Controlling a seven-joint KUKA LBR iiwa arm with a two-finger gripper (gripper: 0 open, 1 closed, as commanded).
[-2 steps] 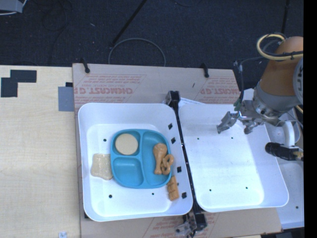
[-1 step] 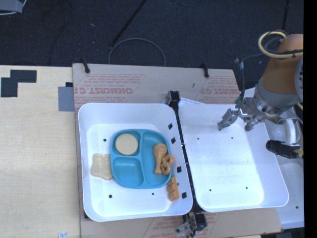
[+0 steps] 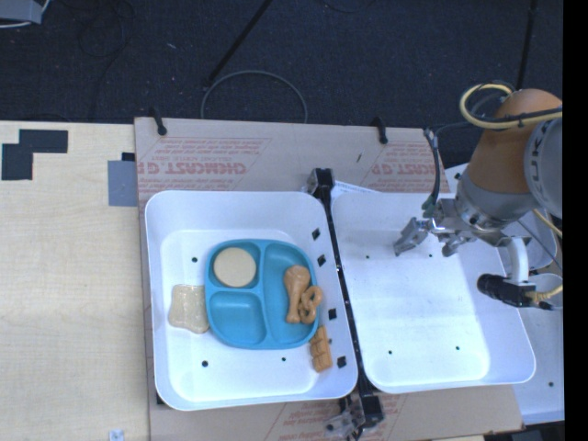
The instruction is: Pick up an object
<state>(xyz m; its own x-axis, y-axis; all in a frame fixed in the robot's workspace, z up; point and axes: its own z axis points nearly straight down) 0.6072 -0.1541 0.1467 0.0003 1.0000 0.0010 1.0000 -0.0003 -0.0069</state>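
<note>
The surface (image 3: 64, 283) was pale wood on the left, with a cardboard sheet (image 3: 239, 159) under two white bins set side by side; beyond its far edge lay dark carpet (image 3: 276, 44) with cables. The left bin (image 3: 175, 214) and the right bin (image 3: 441, 370) touched along a black divider (image 3: 335, 274) running near to far. The right bin's floor lay bare and open, giving free room toward its near and left walls.

The grey arm (image 3: 510, 168) reached in from the right over the right bin's far right part. Its gripper (image 3: 424, 237) hung above the bin floor near the far wall, fingers spread apart and grasping nothing.

In the left bin a blue divided tray (image 3: 248, 324) took up the middle. A round tan disc (image 3: 233, 266) sat in its far left compartment and a brown pretzel-like piece (image 3: 301, 294) in its right compartment. A pale bread-like slice (image 3: 188, 308) touched the tray's left edge, and a small brown chunk (image 3: 321, 349) lay just beside its near right corner, close to the divider.
</note>
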